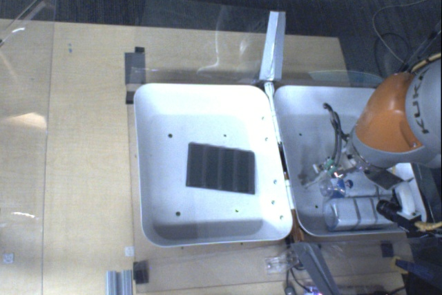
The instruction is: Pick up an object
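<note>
A dark ribbed rectangular pad (221,167) lies flat in the middle of the left bin (153,122). In the right bin (304,119), a silvery grey blocky object (353,212) rests against the front wall. My gripper (331,175) is low inside the right bin, just above and left of that grey object, with small blue and green bits showing around its tip. The arm's orange band (388,119) hangs over the bin's right half and hides what lies beneath it.
A clear plastic divider (273,45) stands upright behind the seam between the bins. Black cables (334,122) run down from the wrist into the right bin. The wooden bench (69,148) stretches to the left.
</note>
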Controlling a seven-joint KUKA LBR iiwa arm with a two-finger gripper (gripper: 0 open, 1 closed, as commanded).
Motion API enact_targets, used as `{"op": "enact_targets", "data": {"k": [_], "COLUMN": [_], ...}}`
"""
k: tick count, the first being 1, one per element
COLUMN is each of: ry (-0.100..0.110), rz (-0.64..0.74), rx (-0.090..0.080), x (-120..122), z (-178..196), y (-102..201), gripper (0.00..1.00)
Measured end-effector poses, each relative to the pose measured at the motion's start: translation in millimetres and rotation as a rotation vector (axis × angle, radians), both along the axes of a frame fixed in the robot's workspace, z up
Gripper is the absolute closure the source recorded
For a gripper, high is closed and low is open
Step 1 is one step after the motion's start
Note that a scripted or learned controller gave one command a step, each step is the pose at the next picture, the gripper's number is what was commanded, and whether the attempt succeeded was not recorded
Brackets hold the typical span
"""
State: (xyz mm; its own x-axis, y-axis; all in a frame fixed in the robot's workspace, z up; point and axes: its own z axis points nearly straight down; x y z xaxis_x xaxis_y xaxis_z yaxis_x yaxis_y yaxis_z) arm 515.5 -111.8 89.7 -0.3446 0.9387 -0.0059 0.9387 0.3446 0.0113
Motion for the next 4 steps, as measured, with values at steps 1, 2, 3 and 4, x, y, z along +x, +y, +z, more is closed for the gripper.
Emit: {"op": "enact_targets", "data": {"k": [1,2,3,4], "ry": [-0.009,-0.009,-0.018,-0.027], "rz": [0.003,0.003,-0.033,-0.026], "rx": [0.000,0.000,0.004,0.007], "x": [3.1,3.0,-10.4,-6.0], "z": [12.5,12.5,2.2,14.6], "y": [1.1,1.1,-14.0,-10.0], "gripper": [1.00,0.00,0.00,1.00]}}
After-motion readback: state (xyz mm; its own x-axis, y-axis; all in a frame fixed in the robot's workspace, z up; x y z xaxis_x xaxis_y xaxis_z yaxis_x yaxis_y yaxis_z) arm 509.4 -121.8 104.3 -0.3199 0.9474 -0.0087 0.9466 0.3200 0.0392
